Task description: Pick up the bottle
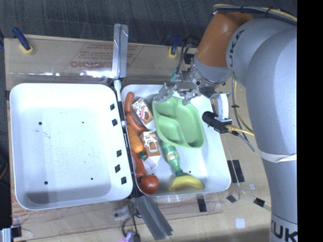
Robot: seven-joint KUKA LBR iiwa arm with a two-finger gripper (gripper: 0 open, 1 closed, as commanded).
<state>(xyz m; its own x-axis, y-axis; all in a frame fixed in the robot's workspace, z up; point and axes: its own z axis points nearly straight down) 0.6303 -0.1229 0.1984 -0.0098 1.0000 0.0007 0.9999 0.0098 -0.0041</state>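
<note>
Looking down on the right bin [217, 178], the green bottle [172, 158] lies on its side between the green tray [184, 127] and the banana [185, 183]. It looks light, smooth and prone to roll; take it across the body. The gripper [176, 94] hovers at the tray's far rim, fingers spread, holding nothing.

I can read only a few letters. On the grey arm [282, 185], at the bottom right corner, I see "KU" in dark letters, cut by the edge. On the cardboard sheet [96, 57] behind the bins there is faint red printing, but I cannot read it.
</note>
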